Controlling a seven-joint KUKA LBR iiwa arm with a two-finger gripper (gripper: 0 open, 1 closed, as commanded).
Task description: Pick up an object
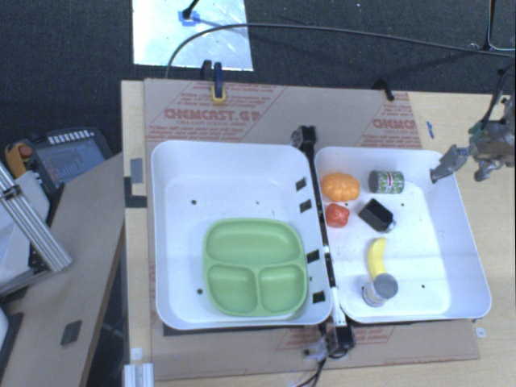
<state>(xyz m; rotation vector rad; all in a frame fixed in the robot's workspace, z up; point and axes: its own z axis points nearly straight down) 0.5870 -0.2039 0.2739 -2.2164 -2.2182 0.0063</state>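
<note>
Approach stage, by the look of it: gripper (463, 168) at the upper right corner of the right bin (451, 248), fingers spread apart with nothing between them, well apart from every item. Nothing lifted yet. Next, probably: choosing a target, travelling left over the bin, lining the open fingers up across the piece, then descending. Nearest candidate: green-labelled can (387, 181), lying on its side and likely to roll. Black box (376, 214) just below it, possibly an easier grip. Count in the right bin, six pieces: one can, one black box, one orange fruit (340, 186), one small red fruit (336, 214), one banana (376, 256), one grey-capped jar (380, 289) touching the banana's lower end. Two white bins in all; in the left bin (185, 176), one green divided plate (256, 266).
</note>
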